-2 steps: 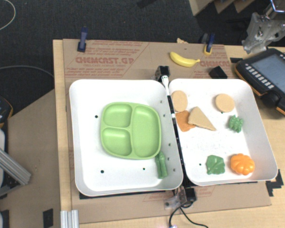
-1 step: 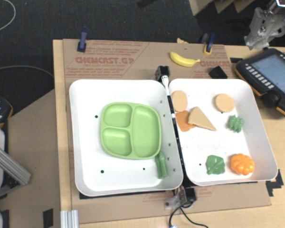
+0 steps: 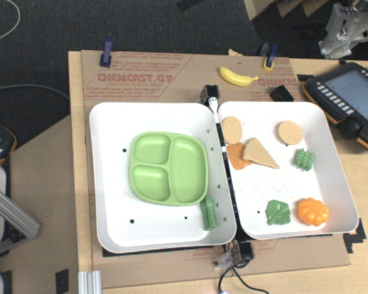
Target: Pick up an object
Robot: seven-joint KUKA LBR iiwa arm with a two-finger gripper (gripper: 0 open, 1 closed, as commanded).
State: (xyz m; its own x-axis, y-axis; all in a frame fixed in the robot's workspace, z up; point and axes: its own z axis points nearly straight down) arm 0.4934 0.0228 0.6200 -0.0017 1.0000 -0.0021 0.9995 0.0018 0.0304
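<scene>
You're looking at the pincer (image 3: 346,32) hanging at the far right corner of the view, off both bins; you can't tell its state at this size. Nothing is sitting in it.

Right bin (image 3: 334,164), nearer the pincer, below and left of it in the view:
- two tan discs (image 3: 289,133) and (image 3: 232,128) are lying closest
- tan wedge (image 3: 257,153) is overlapping an orange slice (image 3: 236,157)
- small green piece (image 3: 304,159)
- green leafy piece (image 3: 278,212) and orange pumpkin (image 3: 313,211) are sitting farthest

Left bin (image 3: 107,164), farther left of the pincer, is holding a green divided plate (image 3: 169,167) and a green stick (image 3: 208,214).

Banana (image 3: 237,76) is lying on the cardboard, left of the pincer.
</scene>
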